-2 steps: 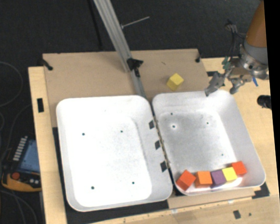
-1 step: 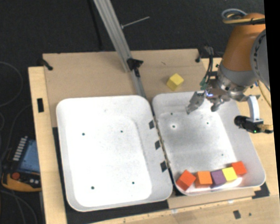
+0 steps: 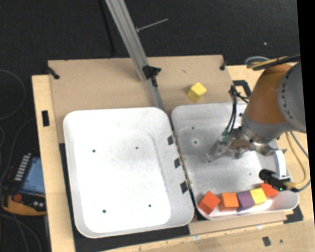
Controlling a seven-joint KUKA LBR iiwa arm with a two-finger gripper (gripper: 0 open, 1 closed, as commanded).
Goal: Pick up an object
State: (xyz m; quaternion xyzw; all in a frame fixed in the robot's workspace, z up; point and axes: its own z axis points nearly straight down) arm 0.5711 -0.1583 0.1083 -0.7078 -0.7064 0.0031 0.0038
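Observation:
Along the near wall of the right bin (image 3: 200, 119) lies a row of blocks: a red-orange block (image 3: 209, 202), an orange block (image 3: 229, 200), a purple block (image 3: 245, 199), a yellow block (image 3: 258, 196) and a red block (image 3: 269, 190). My gripper (image 3: 225, 151) hangs over the middle of the right bin, above bare floor and well behind the row. It is open, with one finger (image 3: 213, 155) spread to the left, and nothing sits between its fingers. A yellow cube (image 3: 196, 91) rests on the brown board behind the right bin.
The left bin (image 3: 78, 156) lies beside the right one, with a metal divider (image 3: 177, 159) between them. A slanted metal pole (image 3: 131, 38) rises from behind the bins. A handheld controller (image 3: 26, 184) and cables lie off the bench at the left.

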